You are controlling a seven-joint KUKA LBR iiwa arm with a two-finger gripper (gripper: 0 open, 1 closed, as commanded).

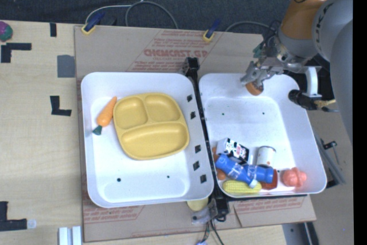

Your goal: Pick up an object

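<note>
**Inspector:** Report the step and the load.

**Arm:** Carrying. My gripper (256, 81) hangs above the far edge of the right bin (298, 140), fingers closed narrowly on a small orange-brown object (254, 88).

**Inspector:** Next move?

**Arm:** I judge a steady lift, clear of that bin's rim. The grip looks shallow; it may slip.

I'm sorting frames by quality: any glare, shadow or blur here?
Camera view: even, soft lighting; the white bins look bright but not blown out; faint shadow under the yellow tray; the gripper and the small objects heaped in the right bin are coarse and slightly blurred.
</note>
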